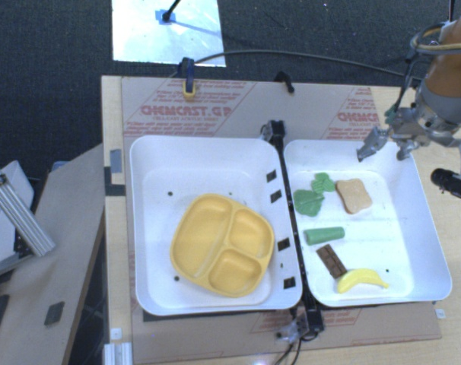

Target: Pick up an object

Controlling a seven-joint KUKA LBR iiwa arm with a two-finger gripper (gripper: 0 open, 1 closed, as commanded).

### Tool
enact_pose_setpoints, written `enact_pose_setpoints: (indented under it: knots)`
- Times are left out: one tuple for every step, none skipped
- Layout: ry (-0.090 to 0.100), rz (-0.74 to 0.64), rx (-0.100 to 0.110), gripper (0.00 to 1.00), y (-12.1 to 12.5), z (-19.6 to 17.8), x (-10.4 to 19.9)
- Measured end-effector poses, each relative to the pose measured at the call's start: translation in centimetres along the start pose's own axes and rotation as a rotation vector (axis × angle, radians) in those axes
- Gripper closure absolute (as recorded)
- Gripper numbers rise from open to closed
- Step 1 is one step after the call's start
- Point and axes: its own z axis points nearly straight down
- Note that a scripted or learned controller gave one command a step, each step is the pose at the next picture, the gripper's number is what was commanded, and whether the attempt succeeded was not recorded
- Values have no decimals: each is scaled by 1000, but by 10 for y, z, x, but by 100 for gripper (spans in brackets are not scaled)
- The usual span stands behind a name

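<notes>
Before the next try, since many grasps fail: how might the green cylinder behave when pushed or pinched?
The green cylinder lies on its side on the right bin's smooth floor, so it will probably roll if nudged across its length. It looks like smooth plastic, likely light and somewhat slippery, so it may squirt out sideways.

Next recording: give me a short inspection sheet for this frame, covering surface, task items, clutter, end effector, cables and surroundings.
Surface: bench with left bin and right bin, side by side.
Job's things: right bin holds green leafy piece, toast slice, green cylinder, brown bar, banana.
Clutter: yellow divided plate in left bin.
Grippers: end effector above right bin's far edge, open, nothing between its fingers.
Cables: black cable across far side.
Surroundings: dark floor, shiny sheet.
</notes>
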Motion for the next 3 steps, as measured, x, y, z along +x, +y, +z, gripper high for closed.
enact_pose_setpoints:
  knots:
    - [-2, -2, -13, 0, 3, -8, 0]
    - [-2, -2, -10, 0, 11, 47, -6]
    - [-2, -4, -10, 0, 7, 106, 0]
